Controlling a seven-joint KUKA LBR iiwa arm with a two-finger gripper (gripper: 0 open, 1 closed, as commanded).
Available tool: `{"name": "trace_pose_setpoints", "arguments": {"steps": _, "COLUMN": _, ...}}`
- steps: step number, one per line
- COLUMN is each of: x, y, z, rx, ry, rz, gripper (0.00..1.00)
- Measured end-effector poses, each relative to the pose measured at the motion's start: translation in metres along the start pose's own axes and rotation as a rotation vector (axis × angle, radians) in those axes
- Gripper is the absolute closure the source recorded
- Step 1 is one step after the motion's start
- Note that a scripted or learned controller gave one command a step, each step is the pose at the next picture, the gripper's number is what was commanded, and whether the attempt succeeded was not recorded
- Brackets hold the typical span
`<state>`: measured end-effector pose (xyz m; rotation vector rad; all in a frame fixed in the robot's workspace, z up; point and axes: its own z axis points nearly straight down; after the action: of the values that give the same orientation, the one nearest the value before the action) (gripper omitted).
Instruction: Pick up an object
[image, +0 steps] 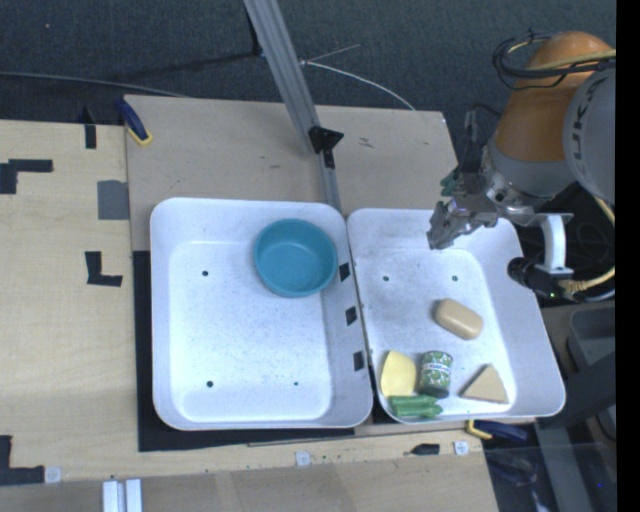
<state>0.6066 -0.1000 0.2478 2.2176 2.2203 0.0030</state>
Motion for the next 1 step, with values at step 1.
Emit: {"name": "trace_pose_setpoints", "arguments": {"steps": 1, "x": 0.0592, "y": -0.0066, "z": 0.0132, "rx": 0.006, "ry": 0.002, "rz": -0.005, "gripper": 1.0}}
